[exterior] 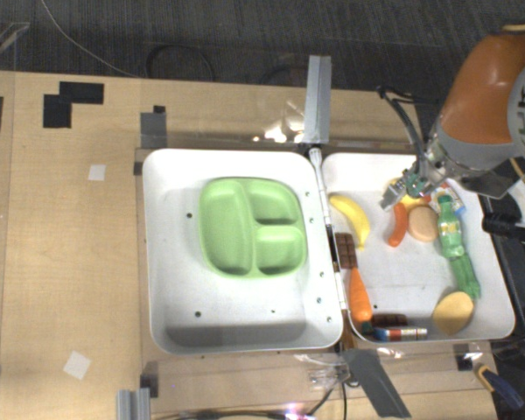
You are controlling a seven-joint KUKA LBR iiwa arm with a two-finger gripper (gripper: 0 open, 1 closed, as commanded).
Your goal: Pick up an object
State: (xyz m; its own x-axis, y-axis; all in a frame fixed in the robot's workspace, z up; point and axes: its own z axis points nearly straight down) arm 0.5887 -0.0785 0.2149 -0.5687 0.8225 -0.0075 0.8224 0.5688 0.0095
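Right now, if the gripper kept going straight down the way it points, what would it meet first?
Probably the small orange piece just under the gripper, beside the tan round object; depth is hard to judge from this view.

right bin (504,318): bare floor at centre, ringed by banana (353,218), orange carrot (359,293), marker (400,332), yellow potato (453,311), green bottle (456,250) and tan round item (423,226). gripper (409,189) occupies the upper part. left bin (157,234): green divided tray (250,226) fills the centre; margins along the walls are bare.
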